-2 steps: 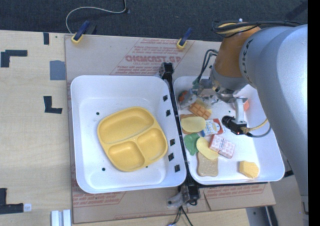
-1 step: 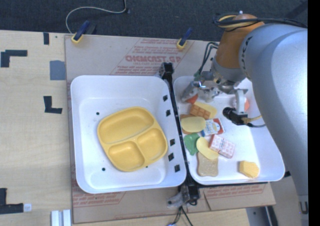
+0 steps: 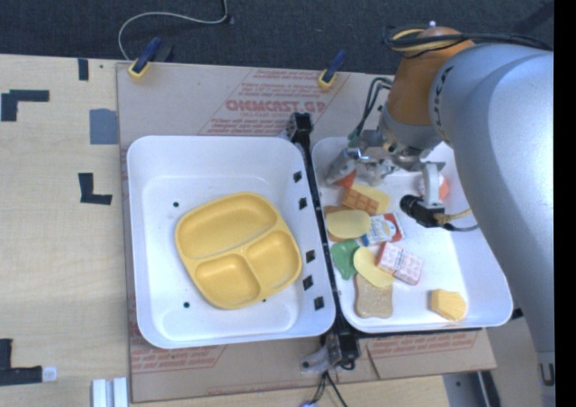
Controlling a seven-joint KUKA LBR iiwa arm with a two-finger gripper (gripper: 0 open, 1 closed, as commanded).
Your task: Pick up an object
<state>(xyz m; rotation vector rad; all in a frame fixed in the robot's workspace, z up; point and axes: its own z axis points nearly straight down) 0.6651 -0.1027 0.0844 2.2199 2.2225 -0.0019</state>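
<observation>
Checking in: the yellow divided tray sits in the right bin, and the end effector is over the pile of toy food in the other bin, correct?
Not quite. The camera view shows the yellow divided tray in the left bin. The end effector is over the toy food pile in the right bin, as you said.

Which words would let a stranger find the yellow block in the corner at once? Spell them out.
Start at the right-hand white bin, the one crowded with toy food beside the bin holding the yellow divided plate. Go to its near right corner, away from the pile. The yellow block lies there alone, a small chunky wedge, thicker than the flat bread slice to its left.
</observation>
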